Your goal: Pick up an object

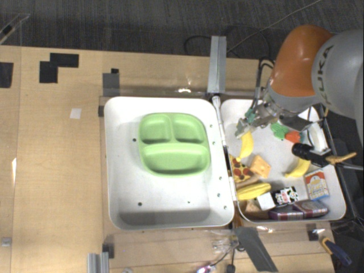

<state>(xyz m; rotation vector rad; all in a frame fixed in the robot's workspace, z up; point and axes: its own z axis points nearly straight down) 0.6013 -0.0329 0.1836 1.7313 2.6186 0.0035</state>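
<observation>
Two white bins sit side by side on a wooden bench (57, 152). The left bin (119, 169) holds a green divided tray (173, 143). The right bin (338, 201) holds clutter, including two bananas (246, 145) (298, 167). The claw (254, 118) hangs over the right bin's upper left, just above the left banana; whether it is apart or together cannot be told.

Worktop (51, 169): pale wood-look, matt. Bins (122, 209): white plastic, smooth, slight sheen. Green tray (172, 143): matt plastic. Arm band (298, 53): glossy orange. Divider post (216, 67): brushed metal.
</observation>
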